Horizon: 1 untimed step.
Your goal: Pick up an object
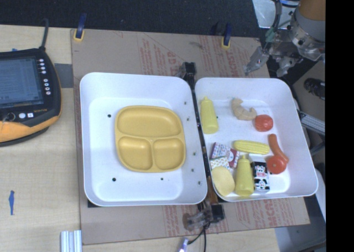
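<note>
Right bin (298, 134), centre right of frame, holds the pick candidates: yellow mustard bottle (208, 115), tan chicken piece (243, 109), red tomato (263, 123), corn cob (250, 147), hot dog (275, 144), a second yellow bottle (243, 176), cow-print milk carton (260, 177). Left bin (94, 134) holds a yellow divided tray (150, 137). Gripper (269, 64) sits upper right, above the right bin's far edge, fingers apart, nothing between them, touching nothing.
</note>
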### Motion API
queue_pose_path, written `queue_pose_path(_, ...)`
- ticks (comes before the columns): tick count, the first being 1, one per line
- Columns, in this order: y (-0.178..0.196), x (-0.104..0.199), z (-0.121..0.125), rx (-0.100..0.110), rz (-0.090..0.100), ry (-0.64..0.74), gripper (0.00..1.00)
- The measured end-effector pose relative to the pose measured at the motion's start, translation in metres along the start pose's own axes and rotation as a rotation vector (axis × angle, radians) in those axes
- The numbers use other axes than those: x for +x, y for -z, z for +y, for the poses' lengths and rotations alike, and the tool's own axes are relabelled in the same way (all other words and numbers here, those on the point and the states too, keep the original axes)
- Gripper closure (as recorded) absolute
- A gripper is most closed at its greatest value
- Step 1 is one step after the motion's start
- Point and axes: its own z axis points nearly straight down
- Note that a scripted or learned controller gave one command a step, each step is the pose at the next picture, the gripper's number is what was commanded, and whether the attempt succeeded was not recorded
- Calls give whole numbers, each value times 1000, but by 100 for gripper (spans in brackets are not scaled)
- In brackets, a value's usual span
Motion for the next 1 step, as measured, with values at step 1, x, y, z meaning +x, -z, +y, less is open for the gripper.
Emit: queue_pose_path(1,-89,-38,-37,2,-1,0,0)
